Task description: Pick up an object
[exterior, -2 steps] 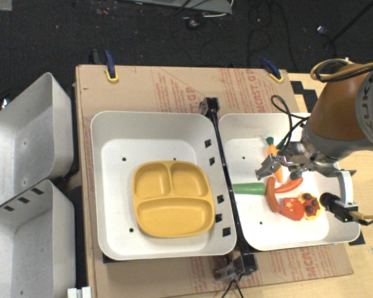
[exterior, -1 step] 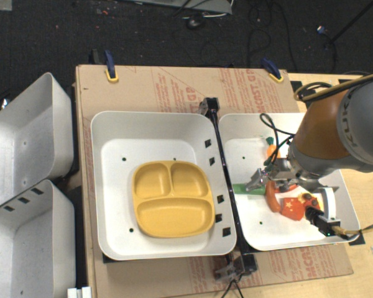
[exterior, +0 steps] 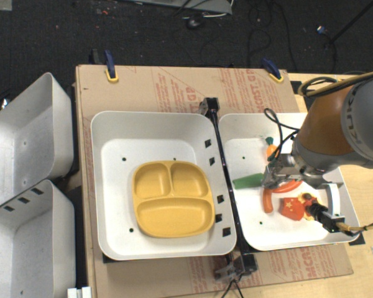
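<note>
**Two bins, and the arm down in the right-hand one**

Two shallow white bins sat side by side on your cardboard-covered desk [exterior: 174, 82]. The left-hand bin [exterior: 112, 135] held a yellow divided plate [exterior: 173, 198], lying flat near its middle.

The right-hand bin [exterior: 245, 135] carried the loose pieces you could have picked from:

- A green block [exterior: 247, 180] lay close to the wall shared with the other bin.
- A red curved piece [exterior: 290, 185] lay near the bin's middle.
- An orange-red sausage-shaped piece [exterior: 268, 201] lay just nearer the camera than the block, pointing toward the near rim.
- A red piece with yellow spots [exterior: 291, 208] lay just to the right of the sausage shape.
- A small orange-and-green piece [exterior: 270, 146] sat toward the far wall, partly crossed by a cable.

Your grey arm [exterior: 363, 120] reached in from the right, its orange band [exterior: 326, 113] over the far right part of that bin. The jaws were low over the bin's middle, between the green block and the red curved piece, and seemed to touch the curved piece's left end. The wrist hid them from above, so you could not tell whether the jaws were open, closed, or gripping anything.
</note>
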Tool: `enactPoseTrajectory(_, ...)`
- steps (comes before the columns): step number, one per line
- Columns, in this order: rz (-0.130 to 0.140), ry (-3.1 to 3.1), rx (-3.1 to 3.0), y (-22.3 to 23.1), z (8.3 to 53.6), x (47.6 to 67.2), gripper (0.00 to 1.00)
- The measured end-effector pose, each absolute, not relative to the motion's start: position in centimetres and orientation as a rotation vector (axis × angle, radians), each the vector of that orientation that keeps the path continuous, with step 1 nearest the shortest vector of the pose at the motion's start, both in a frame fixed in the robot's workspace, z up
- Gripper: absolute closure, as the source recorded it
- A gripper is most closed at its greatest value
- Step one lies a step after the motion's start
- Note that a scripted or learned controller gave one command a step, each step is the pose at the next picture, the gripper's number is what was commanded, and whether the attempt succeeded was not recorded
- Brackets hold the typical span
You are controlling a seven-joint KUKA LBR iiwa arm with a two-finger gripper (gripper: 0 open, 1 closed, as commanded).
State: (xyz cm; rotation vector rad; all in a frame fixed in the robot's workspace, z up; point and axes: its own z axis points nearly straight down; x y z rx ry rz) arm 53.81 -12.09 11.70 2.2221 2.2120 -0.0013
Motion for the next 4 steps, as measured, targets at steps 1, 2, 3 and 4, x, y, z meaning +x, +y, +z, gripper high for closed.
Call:
enactPoseTrajectory(1,0.003,2.216,2.221,-12.8,16.4,53.4,1.0)
enactPoseTrajectory(2,0.006,2.22,2.214,-12.3,22.5,53.4,1.0)
enactPoseTrajectory(3,0.004,2.221,2.214,-12.5,27.0,54.2,1.0)
enactPoseTrajectory(4,0.002,2.231,2.214,-6.9,25.7,54.2,1.0)
